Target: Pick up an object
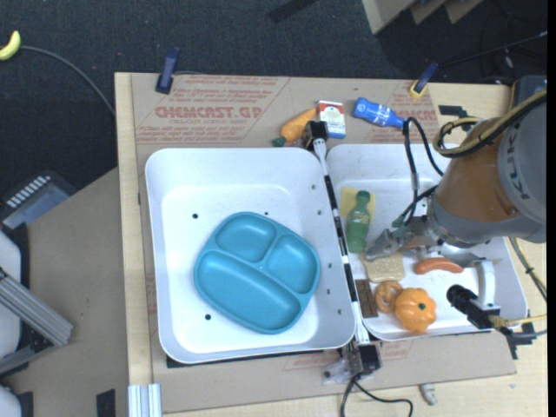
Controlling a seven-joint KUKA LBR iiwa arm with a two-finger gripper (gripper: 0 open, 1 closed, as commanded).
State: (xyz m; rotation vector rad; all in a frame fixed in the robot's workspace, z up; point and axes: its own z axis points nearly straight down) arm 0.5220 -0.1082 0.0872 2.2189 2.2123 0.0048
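In the left bin (174,233) you see a blue divided plate (257,270) lying flat. Along the right bin's (382,159) left wall a green bottle (358,220) lies, with a pastry (387,294) and an orange pumpkin (415,308) near you. The gripper (388,243) hangs just right of the bottle; you cannot tell its grip. A red sausage (439,267) lies further right.

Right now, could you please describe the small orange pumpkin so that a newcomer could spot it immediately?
Look in the right-hand white bin, at its near edge. The pumpkin sits there, beside a brown doughnut-like piece. It alone is round, ribbed and bright orange.
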